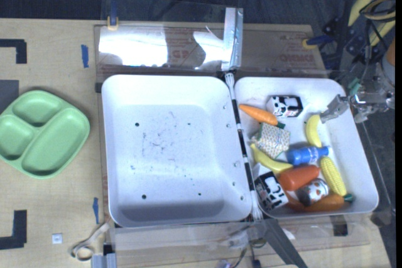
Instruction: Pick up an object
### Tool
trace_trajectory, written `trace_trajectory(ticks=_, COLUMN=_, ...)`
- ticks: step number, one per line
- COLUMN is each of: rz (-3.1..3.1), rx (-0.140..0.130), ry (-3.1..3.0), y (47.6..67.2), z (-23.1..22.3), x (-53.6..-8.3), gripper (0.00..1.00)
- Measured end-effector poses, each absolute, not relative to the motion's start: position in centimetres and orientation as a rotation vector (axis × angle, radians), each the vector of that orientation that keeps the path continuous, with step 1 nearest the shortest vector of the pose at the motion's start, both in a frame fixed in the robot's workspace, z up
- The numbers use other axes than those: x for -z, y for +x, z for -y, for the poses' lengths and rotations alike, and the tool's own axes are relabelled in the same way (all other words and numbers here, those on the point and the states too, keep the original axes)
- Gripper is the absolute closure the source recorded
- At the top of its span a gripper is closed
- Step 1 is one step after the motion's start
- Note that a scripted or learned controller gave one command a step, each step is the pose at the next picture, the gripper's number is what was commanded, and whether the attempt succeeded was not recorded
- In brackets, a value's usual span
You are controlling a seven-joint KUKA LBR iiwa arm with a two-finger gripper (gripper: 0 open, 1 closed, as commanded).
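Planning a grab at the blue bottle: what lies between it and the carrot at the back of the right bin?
In the camera view, a patterned cloth piece lies between the carrot and the blue bottle.

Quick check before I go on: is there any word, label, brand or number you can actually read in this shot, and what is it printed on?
None can be read with certainty.
Cardboard sheet behind the bins: reddish print, too blurred to read.
Same print behind the clear plastic panel: hidden by glare.
Blue bottle in the right bin: no readable label.
Two black-and-white toys: patches, no letters.
Checkered cloth: pattern, no text.
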State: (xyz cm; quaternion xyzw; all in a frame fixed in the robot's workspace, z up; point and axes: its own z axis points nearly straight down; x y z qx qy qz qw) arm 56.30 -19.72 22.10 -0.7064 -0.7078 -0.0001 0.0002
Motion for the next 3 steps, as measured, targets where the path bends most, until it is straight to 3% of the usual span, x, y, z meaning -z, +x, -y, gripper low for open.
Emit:
trace_trajectory(ticks=1, rz=2.361, rx=0.001, ry=-2.072, y=57.4, z=19.8, x=-12.8, gripper=0.0)
trace_trajectory(ticks=2, rz=2.41, rx=0.016, ry=-2.015, y=59.4, z=21.1, x=-9.6, gripper=0.0)
trace_trajectory(ticks=3, rz=2.348, rx=0.004, ry=-2.094, y=53.9, z=19.0, x=-8.7, gripper=0.0)
